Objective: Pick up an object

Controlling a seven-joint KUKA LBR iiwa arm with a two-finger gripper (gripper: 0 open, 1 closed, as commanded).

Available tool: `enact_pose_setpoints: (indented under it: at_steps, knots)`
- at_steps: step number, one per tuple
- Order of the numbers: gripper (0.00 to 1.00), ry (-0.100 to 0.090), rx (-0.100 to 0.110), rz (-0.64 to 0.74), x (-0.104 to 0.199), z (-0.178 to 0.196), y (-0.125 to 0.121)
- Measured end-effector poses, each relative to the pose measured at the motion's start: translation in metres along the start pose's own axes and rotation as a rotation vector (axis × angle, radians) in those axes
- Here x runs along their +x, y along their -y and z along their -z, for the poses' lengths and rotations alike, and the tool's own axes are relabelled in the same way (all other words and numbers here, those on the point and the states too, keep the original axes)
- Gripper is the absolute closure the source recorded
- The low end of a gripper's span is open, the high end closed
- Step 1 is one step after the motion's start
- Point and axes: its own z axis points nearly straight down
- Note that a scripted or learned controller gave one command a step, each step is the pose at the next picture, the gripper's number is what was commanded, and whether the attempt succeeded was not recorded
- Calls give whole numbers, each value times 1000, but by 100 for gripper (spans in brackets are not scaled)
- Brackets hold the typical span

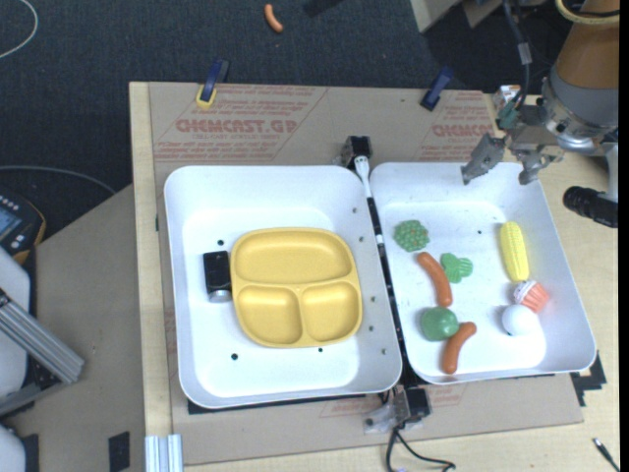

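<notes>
Overhead, at a slant, a bench holds two shallow white bins side by side. At the upper right, the gripper hangs above the far rim of the right bin, its two dark fingers spread apart with nothing between them. Behind it sits the arm's grey wrist and orange band.

Inside the right bin lie several small toy foods. A bumpy green broccoli piece sits near the bin's left wall. Just below and to its right lies a long orange-red sausage, slanted, with a smaller green leafy piece just beside its right side. Lower down is a rounded green vegetable, and a second orange sausage lies against its lower right edge. Toward the bin's right side, a yellow corn cob lies roughly lengthwise, well apart from the green items. Below the corn sit a small pink and orange piece and, just beside it, a white ball.

The left bin holds a yellow divided plate with three compartments, lying flat near the middle. A small black block rests just beside the plate's left edge.

A strip of black hardware runs between the two bins.
</notes>
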Motion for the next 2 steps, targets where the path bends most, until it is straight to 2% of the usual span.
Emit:
enact_pose_setpoints:
  at_steps: [1, 2]
  knots:
    - [0, 2, -14, 3, 0, 9, -2]
    - [0, 1, -8, 2, -4, -52, -7]
